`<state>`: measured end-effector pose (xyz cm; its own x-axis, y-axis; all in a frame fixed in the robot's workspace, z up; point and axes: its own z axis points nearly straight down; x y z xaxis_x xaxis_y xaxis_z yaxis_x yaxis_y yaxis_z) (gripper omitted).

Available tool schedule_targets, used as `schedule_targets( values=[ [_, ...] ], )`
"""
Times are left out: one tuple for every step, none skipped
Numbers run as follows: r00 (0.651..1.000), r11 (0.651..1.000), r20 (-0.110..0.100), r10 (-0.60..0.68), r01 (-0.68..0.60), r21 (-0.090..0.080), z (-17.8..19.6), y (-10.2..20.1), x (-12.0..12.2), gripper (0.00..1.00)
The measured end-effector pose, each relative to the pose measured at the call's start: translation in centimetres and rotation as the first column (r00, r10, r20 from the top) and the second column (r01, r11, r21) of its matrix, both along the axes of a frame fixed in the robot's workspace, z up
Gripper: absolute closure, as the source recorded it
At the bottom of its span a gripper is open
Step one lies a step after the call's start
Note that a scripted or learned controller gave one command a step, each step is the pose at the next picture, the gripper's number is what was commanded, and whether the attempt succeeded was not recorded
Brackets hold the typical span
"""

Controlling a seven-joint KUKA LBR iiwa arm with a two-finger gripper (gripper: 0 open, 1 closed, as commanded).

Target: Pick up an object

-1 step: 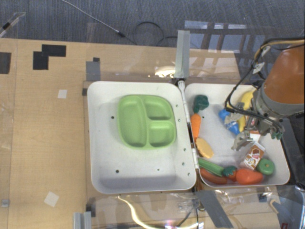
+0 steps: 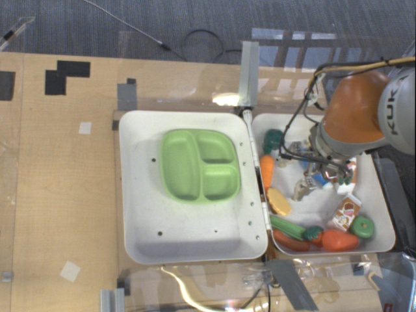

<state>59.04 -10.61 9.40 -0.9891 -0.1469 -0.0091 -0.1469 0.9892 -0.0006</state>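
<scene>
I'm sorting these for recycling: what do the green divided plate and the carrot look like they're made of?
The green divided plate looks like moulded plastic, matte: uniform colour, soft rounded compartment edges. The carrot seems to be a plastic toy: even orange, smooth, slightly shiny surface. Neither can be confirmed by sight alone.

Two white bins sit on a pale wood-toned bench (image 2: 58, 194) marked with black squares. The left bin (image 2: 140, 239) holds a light green divided tray (image 2: 198, 164). In the right bin (image 2: 383, 236), just right of that tray, lie an orange carrot (image 2: 267, 171), a pale yellow piece (image 2: 280, 202), a dark green cucumber (image 2: 287, 227), a red tomato (image 2: 339, 240), a green round piece (image 2: 362, 227) and a small carton (image 2: 346, 213) — white with red print. Above them, the arm (image 2: 354, 109) is orange — grey at its right side.
</scene>
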Motion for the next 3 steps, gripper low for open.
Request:
schedule_targets(
  values=[
    [0.986,0.986,0.005,-0.169,0.169,0.000,-0.4,-4.2,-4.7,0.00],
    [0.989,0.989,0.000,-0.149,0.149,0.003,-0.6,0.1,6.3,0.00],
    [0.990,0.990,0.003,-0.143,0.143,0.000,-0.5,-1.2,3.0,0.00]
  ],
)
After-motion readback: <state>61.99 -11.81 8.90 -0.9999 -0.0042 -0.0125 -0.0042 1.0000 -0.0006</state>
